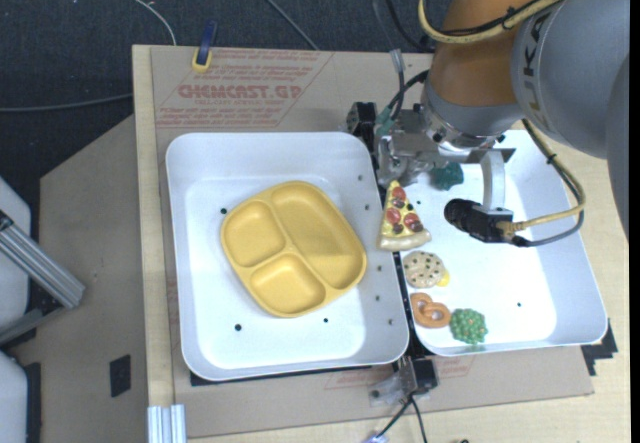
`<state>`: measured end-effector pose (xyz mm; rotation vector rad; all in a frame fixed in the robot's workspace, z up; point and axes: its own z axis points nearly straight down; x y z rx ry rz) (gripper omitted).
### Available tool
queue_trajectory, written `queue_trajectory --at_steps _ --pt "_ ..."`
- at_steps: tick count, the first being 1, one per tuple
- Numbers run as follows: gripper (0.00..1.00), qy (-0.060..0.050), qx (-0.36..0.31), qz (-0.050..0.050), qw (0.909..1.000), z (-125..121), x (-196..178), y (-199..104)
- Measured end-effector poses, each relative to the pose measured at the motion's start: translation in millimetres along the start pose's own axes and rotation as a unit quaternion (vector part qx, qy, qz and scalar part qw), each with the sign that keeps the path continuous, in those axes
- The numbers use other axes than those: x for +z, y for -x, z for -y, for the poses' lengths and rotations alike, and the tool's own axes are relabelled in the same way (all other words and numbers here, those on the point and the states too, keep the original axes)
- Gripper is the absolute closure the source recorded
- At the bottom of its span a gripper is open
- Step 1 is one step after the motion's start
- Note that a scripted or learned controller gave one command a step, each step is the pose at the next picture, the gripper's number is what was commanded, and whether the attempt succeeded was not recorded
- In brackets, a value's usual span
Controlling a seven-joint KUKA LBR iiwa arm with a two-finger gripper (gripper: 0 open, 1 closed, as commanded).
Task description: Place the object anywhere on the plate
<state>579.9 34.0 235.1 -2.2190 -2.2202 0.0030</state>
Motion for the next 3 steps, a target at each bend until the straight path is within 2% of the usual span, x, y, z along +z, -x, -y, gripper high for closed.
queue_trajectory --at_steps 1,2,3 --pt "1.0 0.0 -0.002 0.0 1.0 11.5 -3.2 -48.1" --pt "1.0 0.0 0.0 0.0 1.0 34.3 -1.1 -84.5" --pt "1.0 0.0 0.0 0.0 1.0 54.1 18.0 -134.6"
